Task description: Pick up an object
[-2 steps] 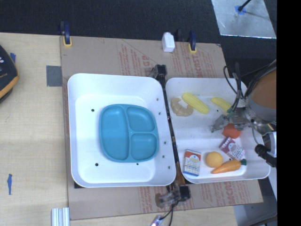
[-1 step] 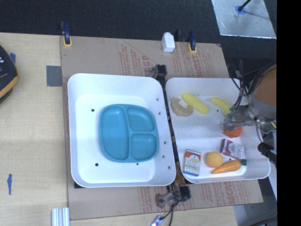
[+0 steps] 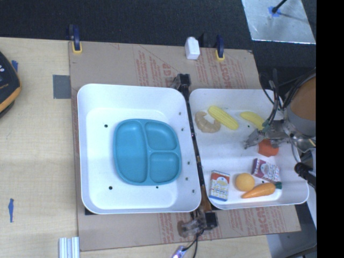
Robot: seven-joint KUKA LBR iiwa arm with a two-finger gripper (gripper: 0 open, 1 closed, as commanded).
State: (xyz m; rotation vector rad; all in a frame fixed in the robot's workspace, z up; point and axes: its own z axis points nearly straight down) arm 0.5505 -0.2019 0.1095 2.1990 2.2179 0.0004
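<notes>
Right white bin (image 3: 215, 98): pincer (image 3: 264, 139) over red-orange item (image 3: 268, 149); grip state cannot tell.

A single fixed camera looks down on the bench (image 3: 37, 160) from above, at a slight slant, far enough off to take in both white bins whole: the left bin (image 3: 91, 144) sits near the middle of the frame and the right bin (image 3: 226, 144) toward the right side. The bench's far edge runs across the upper part, with dark floor (image 3: 134, 9) beyond it, and the near edge falls outside the bottom. The arm (image 3: 303, 109) enters from the right edge, over the right bin
</notes>
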